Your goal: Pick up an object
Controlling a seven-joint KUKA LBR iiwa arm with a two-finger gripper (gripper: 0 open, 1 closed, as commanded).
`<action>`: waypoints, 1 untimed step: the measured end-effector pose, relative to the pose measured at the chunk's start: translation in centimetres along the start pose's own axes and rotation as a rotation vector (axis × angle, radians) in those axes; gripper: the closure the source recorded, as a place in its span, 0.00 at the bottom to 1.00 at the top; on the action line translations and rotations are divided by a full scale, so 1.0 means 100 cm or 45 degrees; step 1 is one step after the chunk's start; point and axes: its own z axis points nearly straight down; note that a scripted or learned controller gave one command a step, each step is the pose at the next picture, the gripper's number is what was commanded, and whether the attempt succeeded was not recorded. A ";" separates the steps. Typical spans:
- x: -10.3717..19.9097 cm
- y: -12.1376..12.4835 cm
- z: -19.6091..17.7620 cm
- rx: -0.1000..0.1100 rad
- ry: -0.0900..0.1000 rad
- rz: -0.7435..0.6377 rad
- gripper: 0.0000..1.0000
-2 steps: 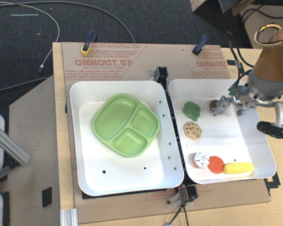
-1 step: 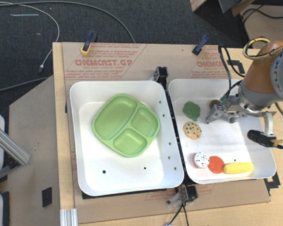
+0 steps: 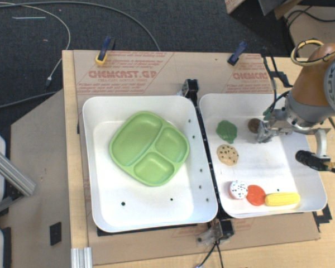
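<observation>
A grey arm with an orange band reaches in from the right over the counter (image 3: 128,66), its pincer (image 3: 264,134) lowered into the upper part of the right bin (image 3: 310,175), just beside a small brown object (image 3: 253,125) that lies at its left; whether the two touch cannot be told. How wide the pincer stands cannot be told from this angle, and nothing is seen between its tips.

Six loose items lie in the right bin. Besides the brown piece, a green leafy toy (image 3: 226,130) sits near the bin's left wall, with one speckled cookie (image 3: 228,154) just below it. Along the lower edge, in a close row, are a white die with dots (image 3: 238,190), an orange round piece (image 3: 255,195) and a yellow corn-like piece (image 3: 282,199), each touching or nearly touching its neighbour.

The left bin (image 3: 100,205) holds one green divided plate (image 3: 149,148) with three compartments, lying turned at an angle.

Two blue clamps (image 3: 104,50) grip the far edge of the brown board under both bins. Grey cables (image 3: 56,15) trail across the dark floor beyond.
</observation>
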 end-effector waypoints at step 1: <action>-0.008 0.006 -0.060 -0.009 -0.005 0.000 1.00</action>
